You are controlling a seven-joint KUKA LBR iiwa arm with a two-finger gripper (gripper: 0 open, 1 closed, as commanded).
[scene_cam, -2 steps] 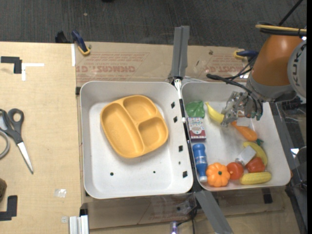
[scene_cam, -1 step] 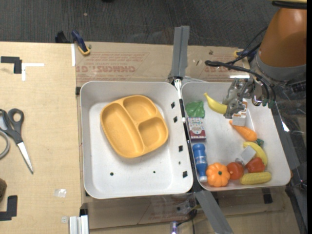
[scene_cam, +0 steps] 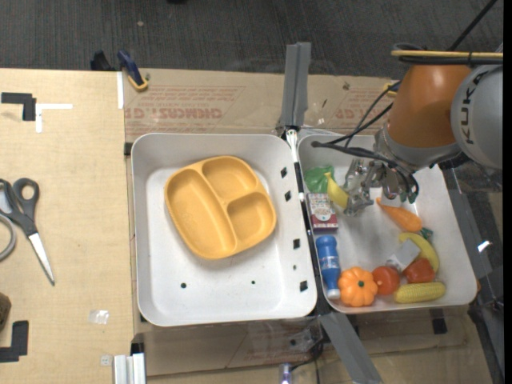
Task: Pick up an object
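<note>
Small yellow banana-shaped toy (scene_cam: 337, 192) lies just left of my two-finger gripper (scene_cam: 362, 192), long axis slanting; I cannot tell the pincer's opening.

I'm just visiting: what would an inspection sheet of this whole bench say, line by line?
Surface: wooden bench bearing two white bins.
Job's things: right bin holds toy pumpkin, tomato, corn, carrot, blue bottle.
Clutter: left bin holds a yellow divided plate; scissors on bench.
Grippers: gripper low over right bin.
Cables: black cables by the arm.
Surroundings: dark floor.
</note>
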